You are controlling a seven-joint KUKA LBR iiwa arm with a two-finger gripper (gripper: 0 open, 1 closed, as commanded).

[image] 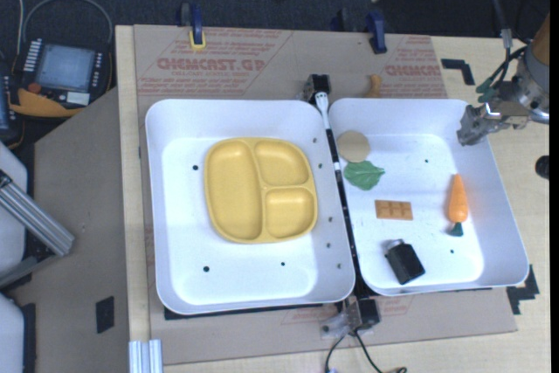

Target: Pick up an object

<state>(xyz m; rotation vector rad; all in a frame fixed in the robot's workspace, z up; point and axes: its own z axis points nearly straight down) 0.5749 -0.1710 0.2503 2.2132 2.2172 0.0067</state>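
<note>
Orange carrot (457,200) lay at the right bin's (489,271) three o'clock side, hand (472,127) hovering near its one o'clock rim, grip state untellable; best to descend centred over the carrot, fingers straddling its narrow width.

Two bins sit side by side on a bench: the left bin (166,188) holds a divided tray (260,188). In the right bin (489,258), a disc (354,145) lies behind a leaf (364,176), with a cracker (393,209) and block (404,262) nearer the front and a carrot (457,199) to the right.
</note>
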